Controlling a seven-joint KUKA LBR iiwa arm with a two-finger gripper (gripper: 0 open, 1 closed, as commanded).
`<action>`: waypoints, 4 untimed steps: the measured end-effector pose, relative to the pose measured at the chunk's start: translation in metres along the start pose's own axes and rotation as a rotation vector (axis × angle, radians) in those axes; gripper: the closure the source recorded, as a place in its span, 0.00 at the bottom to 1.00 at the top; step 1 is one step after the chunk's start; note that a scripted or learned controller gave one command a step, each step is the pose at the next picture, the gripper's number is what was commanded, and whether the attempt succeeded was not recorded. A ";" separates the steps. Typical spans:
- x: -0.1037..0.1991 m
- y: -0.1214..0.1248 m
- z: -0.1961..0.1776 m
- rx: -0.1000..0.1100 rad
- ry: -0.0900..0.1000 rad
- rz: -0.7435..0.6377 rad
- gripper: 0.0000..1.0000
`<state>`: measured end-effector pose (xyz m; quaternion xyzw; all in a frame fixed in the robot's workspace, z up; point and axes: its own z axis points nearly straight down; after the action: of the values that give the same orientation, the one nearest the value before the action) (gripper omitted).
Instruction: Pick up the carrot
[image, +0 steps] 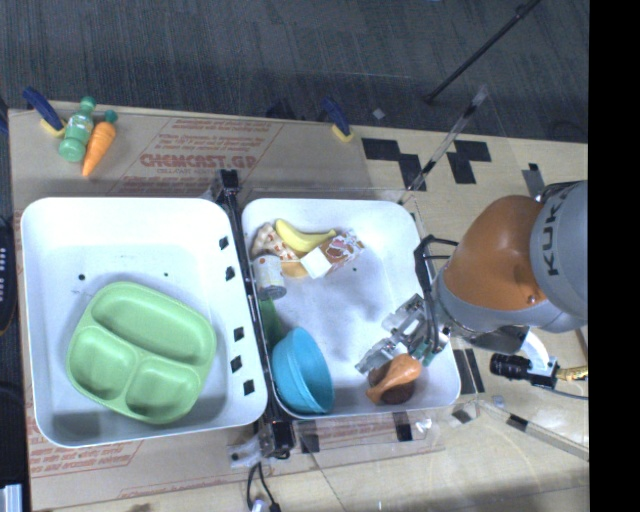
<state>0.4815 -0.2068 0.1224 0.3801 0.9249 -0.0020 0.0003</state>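
One arm is reaching in from the right, its gripper (405, 342) hanging low in the right bin (350, 300) just above an orange-brown rounded item (393, 377) at the near right corner; whether anything is clamped cannot be told; the carrot (98, 147) is lying well apart, on the cardboard (190, 155) beyond the left bin (60, 230), far and left of the gripper, beside a green toy (76, 132), long axis running near-left to far-right.
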 end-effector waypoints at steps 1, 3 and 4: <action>-0.001 0.001 -0.010 0.000 -0.005 -0.006 1.00; 0.017 0.010 0.030 0.000 0.004 -0.062 0.00; 0.015 0.011 0.019 0.000 0.001 -0.068 1.00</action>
<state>0.4782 -0.1883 0.1032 0.3486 0.9373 -0.0018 -0.0004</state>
